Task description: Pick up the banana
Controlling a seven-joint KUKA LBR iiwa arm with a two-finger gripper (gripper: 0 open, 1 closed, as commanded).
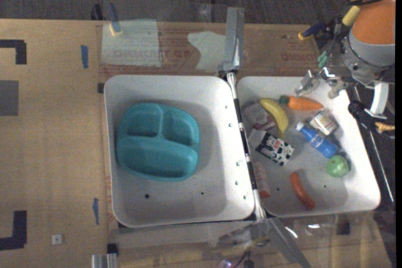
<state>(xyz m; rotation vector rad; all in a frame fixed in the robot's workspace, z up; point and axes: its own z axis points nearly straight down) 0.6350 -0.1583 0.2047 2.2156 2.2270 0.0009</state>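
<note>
Plainly, the curved yellow banana (276, 113) lies in the upper left part of the right-hand shallow white bin (367, 188), its long axis slanting from upper left down to lower right; an orange carrot-shaped toy (304, 103) sits just beside its upper end; our metal two-finger gripper (321, 78) hangs over the bin's far rim, so the banana lies left of it and nearer the camera; we cannot tell whether it is clenched or released; nothing shows in its grasp.

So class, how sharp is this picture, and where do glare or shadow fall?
Camera view: soft and slightly blurred throughout; glare on the clear sheet above the left bin; faint shadow under the teal plate; banana evenly lit, small labels unreadable.
</note>
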